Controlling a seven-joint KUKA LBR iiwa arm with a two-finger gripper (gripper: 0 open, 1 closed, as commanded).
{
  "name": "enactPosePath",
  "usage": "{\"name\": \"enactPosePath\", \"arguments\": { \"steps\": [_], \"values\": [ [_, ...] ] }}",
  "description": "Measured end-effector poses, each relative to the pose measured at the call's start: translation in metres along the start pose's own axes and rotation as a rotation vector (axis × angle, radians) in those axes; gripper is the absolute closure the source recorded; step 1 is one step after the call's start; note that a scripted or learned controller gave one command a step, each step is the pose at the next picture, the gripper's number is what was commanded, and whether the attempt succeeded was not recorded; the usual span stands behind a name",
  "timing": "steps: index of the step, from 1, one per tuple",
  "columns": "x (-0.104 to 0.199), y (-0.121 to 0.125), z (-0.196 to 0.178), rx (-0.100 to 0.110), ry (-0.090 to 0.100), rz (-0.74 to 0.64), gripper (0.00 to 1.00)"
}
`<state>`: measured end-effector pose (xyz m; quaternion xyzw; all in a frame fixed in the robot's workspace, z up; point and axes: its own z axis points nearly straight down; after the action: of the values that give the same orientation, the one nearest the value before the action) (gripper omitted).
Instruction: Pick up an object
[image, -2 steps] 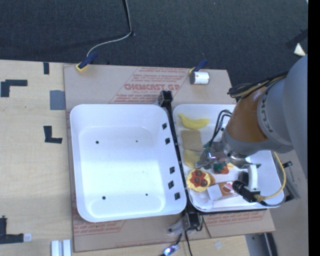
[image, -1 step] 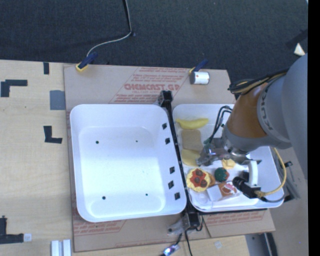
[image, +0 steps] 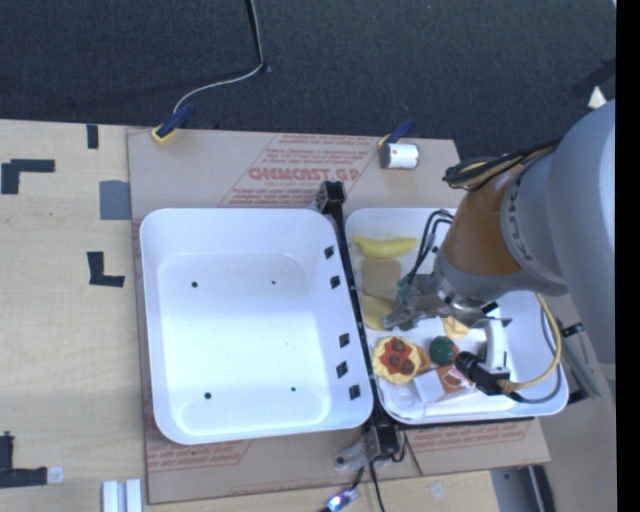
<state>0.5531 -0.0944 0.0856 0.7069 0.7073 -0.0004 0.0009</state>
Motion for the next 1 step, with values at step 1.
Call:
{"name": "enactPosePath", "arguments": {
  "steps": [1],
  "values": [
    [0.0002,-0.0003,-0.0098,0.001,0.001,0.000,1.00]
  ]
}}
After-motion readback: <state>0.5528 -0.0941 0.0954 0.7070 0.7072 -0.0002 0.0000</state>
